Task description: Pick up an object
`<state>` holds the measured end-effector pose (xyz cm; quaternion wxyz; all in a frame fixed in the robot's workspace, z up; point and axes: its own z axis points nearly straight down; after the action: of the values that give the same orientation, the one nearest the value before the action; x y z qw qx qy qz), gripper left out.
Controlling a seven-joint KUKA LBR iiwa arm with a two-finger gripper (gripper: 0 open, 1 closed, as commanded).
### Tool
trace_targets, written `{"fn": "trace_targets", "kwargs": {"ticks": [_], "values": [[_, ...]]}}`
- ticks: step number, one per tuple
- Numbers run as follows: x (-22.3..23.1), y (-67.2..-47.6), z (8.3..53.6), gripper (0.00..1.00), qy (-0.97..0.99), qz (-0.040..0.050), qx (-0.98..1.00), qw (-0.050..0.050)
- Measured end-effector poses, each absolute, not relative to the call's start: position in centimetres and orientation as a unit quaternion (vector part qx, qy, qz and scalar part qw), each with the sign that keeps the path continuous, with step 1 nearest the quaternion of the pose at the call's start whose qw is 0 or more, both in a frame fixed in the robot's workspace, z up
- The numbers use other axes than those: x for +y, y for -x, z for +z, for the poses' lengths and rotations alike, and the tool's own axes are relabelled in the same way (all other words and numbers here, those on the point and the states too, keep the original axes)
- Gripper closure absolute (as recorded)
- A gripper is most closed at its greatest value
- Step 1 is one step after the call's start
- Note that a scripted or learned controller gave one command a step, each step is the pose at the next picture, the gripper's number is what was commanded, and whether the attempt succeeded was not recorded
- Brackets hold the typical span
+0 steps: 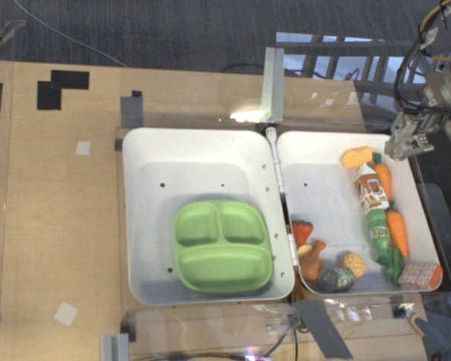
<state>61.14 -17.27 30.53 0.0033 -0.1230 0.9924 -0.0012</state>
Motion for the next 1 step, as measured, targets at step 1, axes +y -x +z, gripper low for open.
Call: {"fn": "trace_targets", "kwargs": {"ticks": [1], "values": [[-17.01,-61.47,31.84,1.0,0.124,-0.002,0.992,0.009]]}}
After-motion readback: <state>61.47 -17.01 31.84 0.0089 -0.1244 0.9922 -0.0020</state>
